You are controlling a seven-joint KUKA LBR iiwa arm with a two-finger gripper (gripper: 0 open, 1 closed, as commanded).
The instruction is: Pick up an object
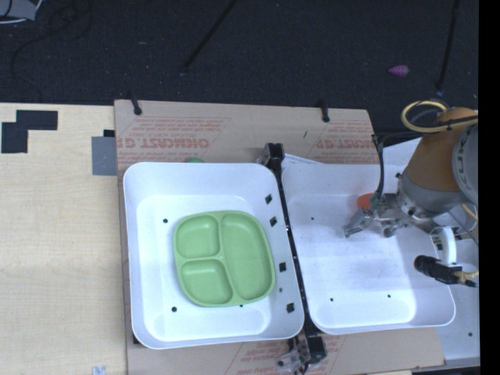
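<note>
A green divided plate [224, 258] lies flat in the middle of the left bin [148, 186]. A small orange-red object [365, 201] sits near the back right of the right bin [367, 311], partly hidden by the wrist. My gripper [370, 228] is low over the right bin's right side, just in front of the orange-red object. Its two metal fingers [355, 226] are spread apart and nothing sits between them, so it is open.
The grey arm with its orange band [437, 158] reaches in over the right bin's right wall. A black divider [285, 241] runs between the two bins. Cardboard [234, 135] lies under and behind both bins.
</note>
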